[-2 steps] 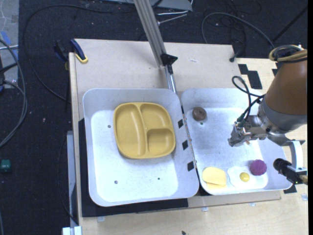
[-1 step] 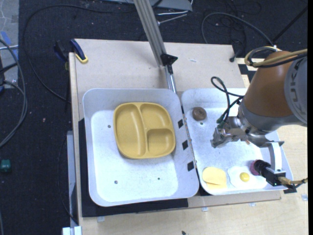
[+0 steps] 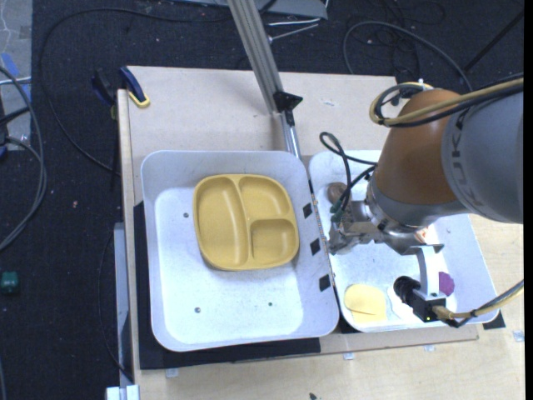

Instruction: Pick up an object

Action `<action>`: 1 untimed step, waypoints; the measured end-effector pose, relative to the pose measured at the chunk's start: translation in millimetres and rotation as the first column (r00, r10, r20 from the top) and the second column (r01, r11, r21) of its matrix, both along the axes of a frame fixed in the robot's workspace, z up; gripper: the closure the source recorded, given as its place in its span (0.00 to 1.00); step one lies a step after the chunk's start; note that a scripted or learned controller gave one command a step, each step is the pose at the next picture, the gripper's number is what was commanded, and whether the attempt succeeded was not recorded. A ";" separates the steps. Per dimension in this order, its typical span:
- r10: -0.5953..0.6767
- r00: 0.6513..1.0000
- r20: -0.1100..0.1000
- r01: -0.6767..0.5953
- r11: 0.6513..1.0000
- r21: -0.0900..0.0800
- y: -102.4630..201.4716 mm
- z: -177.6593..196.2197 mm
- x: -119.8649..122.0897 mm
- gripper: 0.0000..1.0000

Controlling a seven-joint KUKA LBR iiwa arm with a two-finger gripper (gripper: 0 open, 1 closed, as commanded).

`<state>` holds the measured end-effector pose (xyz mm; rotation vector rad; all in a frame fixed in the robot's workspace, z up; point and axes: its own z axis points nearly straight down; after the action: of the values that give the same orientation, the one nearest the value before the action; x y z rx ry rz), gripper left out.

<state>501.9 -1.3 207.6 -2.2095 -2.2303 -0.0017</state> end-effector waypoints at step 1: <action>-0.001 1.000 0.001 0.001 1.000 -0.001 43.7 9.1 -10.6 1.00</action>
<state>491.3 42.3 216.7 -2.2110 -2.2307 -0.0019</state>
